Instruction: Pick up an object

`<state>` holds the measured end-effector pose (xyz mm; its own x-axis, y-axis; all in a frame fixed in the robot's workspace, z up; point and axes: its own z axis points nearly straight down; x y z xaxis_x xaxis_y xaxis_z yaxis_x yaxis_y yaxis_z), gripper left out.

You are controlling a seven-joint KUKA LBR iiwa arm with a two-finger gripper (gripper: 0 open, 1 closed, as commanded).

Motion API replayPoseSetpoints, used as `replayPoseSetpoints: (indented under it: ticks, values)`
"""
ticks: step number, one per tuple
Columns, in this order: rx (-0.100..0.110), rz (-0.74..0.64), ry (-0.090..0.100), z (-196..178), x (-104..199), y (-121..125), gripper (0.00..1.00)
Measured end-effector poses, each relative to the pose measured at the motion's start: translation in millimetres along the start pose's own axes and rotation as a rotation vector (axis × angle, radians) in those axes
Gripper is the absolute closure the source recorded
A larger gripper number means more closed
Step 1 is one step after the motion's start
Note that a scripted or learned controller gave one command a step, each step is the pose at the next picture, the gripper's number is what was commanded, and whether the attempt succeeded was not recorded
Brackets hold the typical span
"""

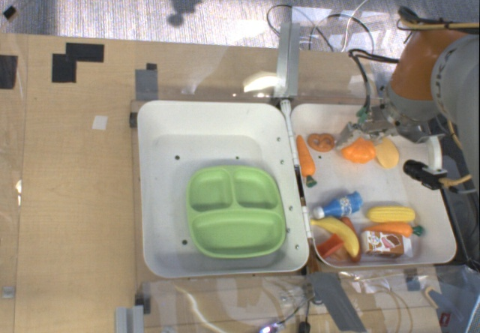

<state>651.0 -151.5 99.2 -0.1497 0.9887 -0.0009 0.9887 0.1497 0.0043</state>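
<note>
The gripper [365,129] hung low just above an orange toy [359,151], its opening impossible to judge, so the reach seemed underway and closing should follow.

On the bench [67,196], the left white bin [161,174] holds a green divided plate [236,211]. The right bin [435,245] holds a carrot [305,159], an orange toy [359,151], a blue bottle [339,205], a banana [339,234], corn [391,214] and a small carton [386,243]. The claw [367,123] hangs just above the orange toy at the bin's far side.
</note>
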Motion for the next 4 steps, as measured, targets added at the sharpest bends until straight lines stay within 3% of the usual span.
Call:
replayPoseSetpoints:
  ticks: [1, 2, 3, 4]
  values:
    - [-0.008, 0.011, -0.004, 9, 12, -19, 0.00]
    - [-0.002, 0.003, -0.001, -2, 8, -19, 0.00]
    - [-0.007, 0.001, -0.001, -13, 9, -16, 1.00]
    - [-0.007, -0.013, -0.006, 4, 17, -1, 1.00]
